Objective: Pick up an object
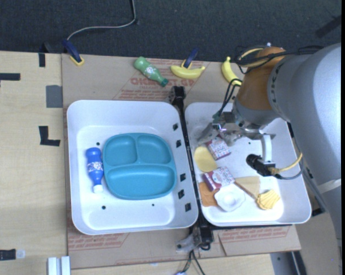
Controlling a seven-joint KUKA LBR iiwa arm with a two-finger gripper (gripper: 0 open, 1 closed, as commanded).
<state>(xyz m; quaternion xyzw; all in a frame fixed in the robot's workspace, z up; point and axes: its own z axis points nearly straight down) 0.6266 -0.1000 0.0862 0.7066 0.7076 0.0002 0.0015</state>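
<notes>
White right bin (298,208) holds your targets in a tight cluster: small packet (219,148), yellow disc (204,159), cup (229,199). Gripper (221,128) hovers just above the packet; jaws' state cannot be told. Risk: a descent may nudge neighbours or close on nothing.

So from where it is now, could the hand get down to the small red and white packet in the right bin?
Probably yes. The hand sits low in the right bin, beside the packet, with nothing lying over the packet; the yellow disc merely neighbours it.
</notes>
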